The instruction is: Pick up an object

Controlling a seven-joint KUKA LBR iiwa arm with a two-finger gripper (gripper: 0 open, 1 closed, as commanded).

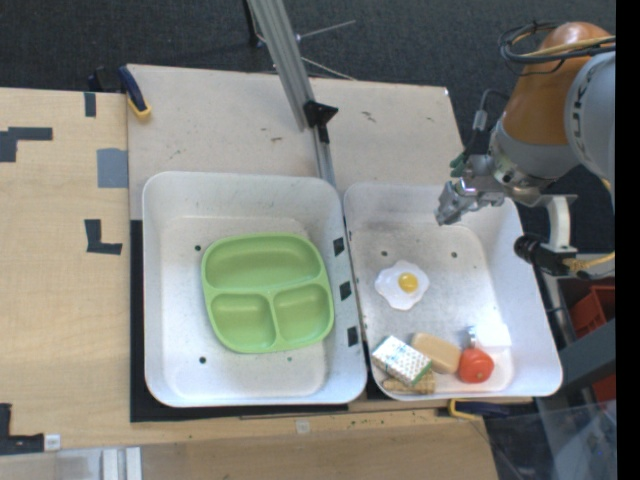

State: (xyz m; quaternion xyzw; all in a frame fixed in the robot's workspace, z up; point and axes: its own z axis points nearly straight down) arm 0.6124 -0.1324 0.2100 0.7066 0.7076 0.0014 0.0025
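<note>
The jaws hang over the far end of the right bin [500, 293]; wide or narrow, I cannot tell. The egg [405, 285] lies flat mid-bin and may slip a pinch; box [402, 360], block [437, 351] and red fruit [476, 366] crowd the near wall, inviting a jostle

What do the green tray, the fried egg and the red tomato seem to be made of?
The green tray: probably moulded plastic, smooth and glossy; its uniform colour and rounded compartment ridges suggest it.
The fried egg: likely a plastic or rubber toy; flat white with an even yellow yolk.
The red tomato: seemingly toy plastic; uniform red, though too small to be sure.
</note>
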